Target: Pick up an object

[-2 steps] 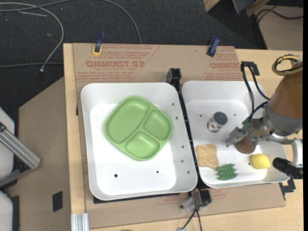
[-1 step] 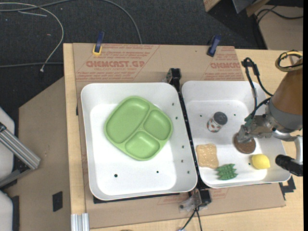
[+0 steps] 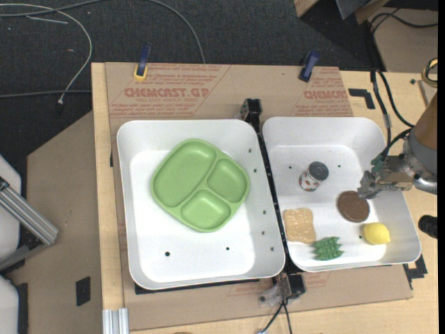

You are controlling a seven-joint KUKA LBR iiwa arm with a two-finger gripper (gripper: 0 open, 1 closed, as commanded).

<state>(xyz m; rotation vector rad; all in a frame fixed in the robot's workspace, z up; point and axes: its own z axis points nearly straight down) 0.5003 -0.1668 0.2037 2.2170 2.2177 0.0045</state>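
My gripper (image 3: 367, 187) reaches in from the right over the right bin (image 3: 327, 132). It hangs just above the upper right edge of a brown round disc (image 3: 353, 208). Whether it touches the disc is unclear. A yellow lemon (image 3: 376, 234) lies right of and below the disc. A small jar with a grey lid (image 3: 314, 175) lies on its side near the bin's middle. A tan cracker (image 3: 300, 225) and a green leafy toy (image 3: 327, 248) sit along the front of the bin.
The left bin (image 3: 139, 186) holds a green divided plate (image 3: 200, 184). A black clamp (image 3: 251, 108) joins the bins at the back. Cables (image 3: 386, 96) run along the bench's right side, near the arm (image 3: 424, 152).
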